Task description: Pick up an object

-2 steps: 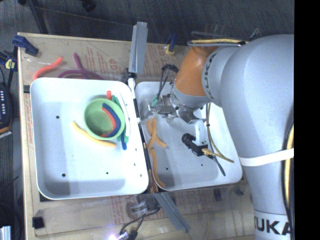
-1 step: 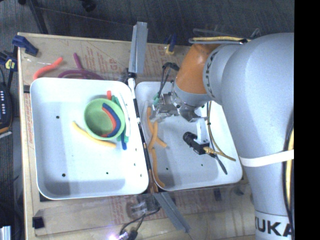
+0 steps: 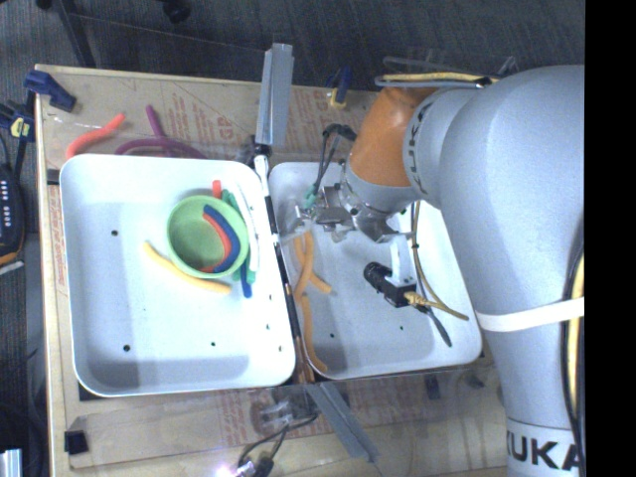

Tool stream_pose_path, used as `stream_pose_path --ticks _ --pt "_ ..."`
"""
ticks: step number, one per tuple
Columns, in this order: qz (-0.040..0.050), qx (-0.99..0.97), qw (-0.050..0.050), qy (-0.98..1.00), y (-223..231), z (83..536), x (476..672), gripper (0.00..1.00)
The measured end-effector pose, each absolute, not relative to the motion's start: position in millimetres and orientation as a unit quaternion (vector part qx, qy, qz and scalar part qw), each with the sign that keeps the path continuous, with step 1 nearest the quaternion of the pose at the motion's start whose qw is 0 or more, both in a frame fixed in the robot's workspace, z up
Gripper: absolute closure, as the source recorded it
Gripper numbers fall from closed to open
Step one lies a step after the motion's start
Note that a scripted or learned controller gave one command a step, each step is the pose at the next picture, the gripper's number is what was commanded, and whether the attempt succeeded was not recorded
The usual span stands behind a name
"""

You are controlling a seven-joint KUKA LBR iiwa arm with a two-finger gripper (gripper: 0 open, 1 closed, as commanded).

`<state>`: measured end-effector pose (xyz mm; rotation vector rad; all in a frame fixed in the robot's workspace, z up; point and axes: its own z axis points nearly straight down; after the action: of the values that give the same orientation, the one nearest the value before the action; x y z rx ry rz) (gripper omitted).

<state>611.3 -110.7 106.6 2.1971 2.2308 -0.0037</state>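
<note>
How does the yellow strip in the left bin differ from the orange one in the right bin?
The yellow strip is short and lies aslant against the green bowl; the orange strip is longer, forked, and lies in the right bin along its left wall. Both are slim and lie flat.

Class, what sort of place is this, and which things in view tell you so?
Probably a robotics lab or test workshop: a grey KUKA arm reaches over the right bin, beside the left bin, both shallow and white, on a wooden bench.
</note>
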Motion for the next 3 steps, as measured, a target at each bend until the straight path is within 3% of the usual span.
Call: stream_pose_path --ticks 1,2,3 --pt "-0.0023 0.700 0.006 0.714 -111 116 611.4 1.00" --pt "-0.0026 0.700 0.006 0.714 -111 116 611.4 0.00" --pt "-0.0021 0.719 0.005 0.695 -111 96 615.7 0.00"
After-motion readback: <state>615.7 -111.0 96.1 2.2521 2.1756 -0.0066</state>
